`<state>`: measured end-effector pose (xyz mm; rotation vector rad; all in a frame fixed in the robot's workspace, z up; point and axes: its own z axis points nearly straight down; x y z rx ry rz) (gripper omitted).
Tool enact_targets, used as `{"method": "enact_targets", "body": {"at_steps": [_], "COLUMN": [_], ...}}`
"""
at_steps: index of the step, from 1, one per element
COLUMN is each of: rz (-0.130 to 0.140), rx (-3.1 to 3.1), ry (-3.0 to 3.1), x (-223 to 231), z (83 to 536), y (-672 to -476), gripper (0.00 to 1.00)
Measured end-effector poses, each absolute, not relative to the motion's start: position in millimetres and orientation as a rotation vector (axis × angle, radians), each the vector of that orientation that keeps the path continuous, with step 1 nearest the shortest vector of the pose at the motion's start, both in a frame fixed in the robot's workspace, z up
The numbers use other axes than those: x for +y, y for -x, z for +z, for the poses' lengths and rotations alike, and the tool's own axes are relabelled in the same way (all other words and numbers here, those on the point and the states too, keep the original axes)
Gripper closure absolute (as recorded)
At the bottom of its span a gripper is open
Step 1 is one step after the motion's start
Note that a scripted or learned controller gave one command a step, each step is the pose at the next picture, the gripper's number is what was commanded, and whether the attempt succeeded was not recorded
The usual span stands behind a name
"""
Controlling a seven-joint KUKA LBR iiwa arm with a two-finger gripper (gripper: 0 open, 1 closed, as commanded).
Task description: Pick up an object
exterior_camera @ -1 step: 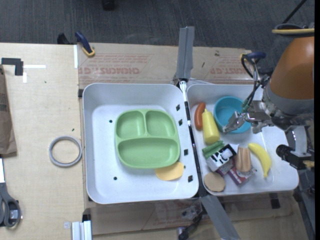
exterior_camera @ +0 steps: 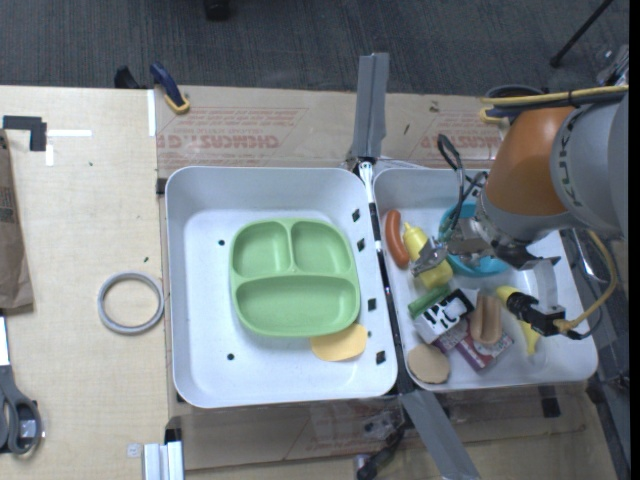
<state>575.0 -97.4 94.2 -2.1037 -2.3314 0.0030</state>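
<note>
Jaws [exterior_camera: 432,259] state unclear, over right bin [exterior_camera: 570,366]; left bin [exterior_camera: 190,298] holds one green plate [exterior_camera: 295,278].

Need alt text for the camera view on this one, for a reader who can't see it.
The arm's end effector is lowered into the right bin, among crowded toy food. The left bin holds a green divided plate with a yellow piece at its edge.
</note>
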Motion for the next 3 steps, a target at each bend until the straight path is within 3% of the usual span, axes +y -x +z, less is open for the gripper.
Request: {"method": "enact_targets", "body": {"at_steps": [1,2,3], "rz": [0.003,0.007,0.008], "rx": [-2.326,-1.845,-1.665], "ry": [2.111,2.54,2.66], "x": [-99.6,-100.2,-128.5], "z": [103.9,134.6,146.6], "y": [-575.3,-566.2,-546.3], "gripper": [1.0,1.0,1.0]}}
